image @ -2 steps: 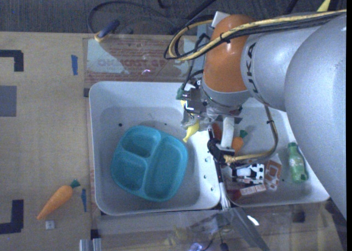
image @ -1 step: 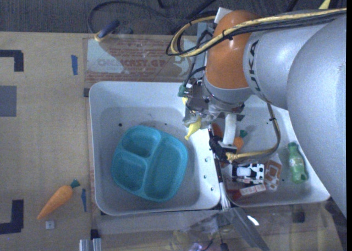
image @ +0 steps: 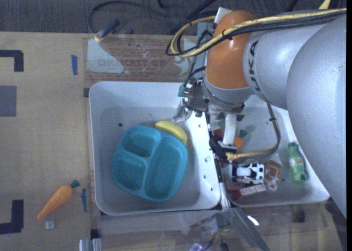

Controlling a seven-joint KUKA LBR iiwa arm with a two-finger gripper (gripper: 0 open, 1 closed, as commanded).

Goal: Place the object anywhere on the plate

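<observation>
1. Arm (image: 308,63): grey, with an orange band above the wrist. It enters from the right edge of the frame and reaches left across the right bin to the wall shared by the two bins.
2. Bench (image: 38,145): pale wood, with black and blue tape marks at the left of the frame.
3. Left bin (image: 104,112): white and shallow, centre of the frame. It holds the plate and the yellow fruit.
4. Right bin (image: 256,129): white, and much of it is covered by the arm. Several small things lie in its lower part.
5. Plate (image: 149,162): blue, with divided compartments. It lies flat in the lower middle of the left bin.
6. Claw (image: 186,113): under the orange band, above the upper right corner of the left bin and just above the yellow fruit. I cannot tell whether it is open or shut, and nothing can be seen held in it.
7. Carrot (image: 55,200): orange with a green top. It lies on the bench at lower left, outside the bins.
8. Bottle (image: 296,162): green, at the right of the right bin.
9. Yellow fruit (image: 171,130): lies at the plate's upper right edge, touching or overlapping its rim.
10. Black-and-white toy (image: 248,173): lower part of the right bin, near the shared wall
</observation>
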